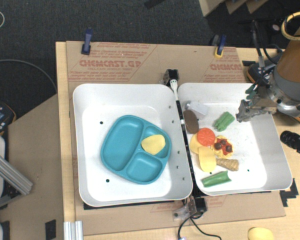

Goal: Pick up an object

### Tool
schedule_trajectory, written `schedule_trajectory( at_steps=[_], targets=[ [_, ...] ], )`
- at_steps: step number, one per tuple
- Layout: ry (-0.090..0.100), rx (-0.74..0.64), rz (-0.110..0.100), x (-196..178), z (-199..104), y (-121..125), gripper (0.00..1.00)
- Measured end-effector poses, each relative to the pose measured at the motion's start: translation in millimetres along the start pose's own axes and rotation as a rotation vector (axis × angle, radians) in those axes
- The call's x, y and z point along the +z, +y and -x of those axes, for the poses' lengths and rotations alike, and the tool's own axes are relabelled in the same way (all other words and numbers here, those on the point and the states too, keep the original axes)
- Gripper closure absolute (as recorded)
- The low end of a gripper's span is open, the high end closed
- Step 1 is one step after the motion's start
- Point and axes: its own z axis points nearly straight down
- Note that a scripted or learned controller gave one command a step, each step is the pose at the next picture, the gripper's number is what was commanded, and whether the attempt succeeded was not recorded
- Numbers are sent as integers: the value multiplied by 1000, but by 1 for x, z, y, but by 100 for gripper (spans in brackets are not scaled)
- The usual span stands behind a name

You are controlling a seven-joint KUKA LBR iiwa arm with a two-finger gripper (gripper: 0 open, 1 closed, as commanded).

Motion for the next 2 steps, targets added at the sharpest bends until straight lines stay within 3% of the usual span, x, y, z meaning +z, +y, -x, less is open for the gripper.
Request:
schedule_trajectory(
  at_steps=[1, 2],
  targets=[
    [-5, 9, 4, 76, 82, 63, 100],
    [-9, 6, 13, -62, 105, 73, 100]
  ],
)
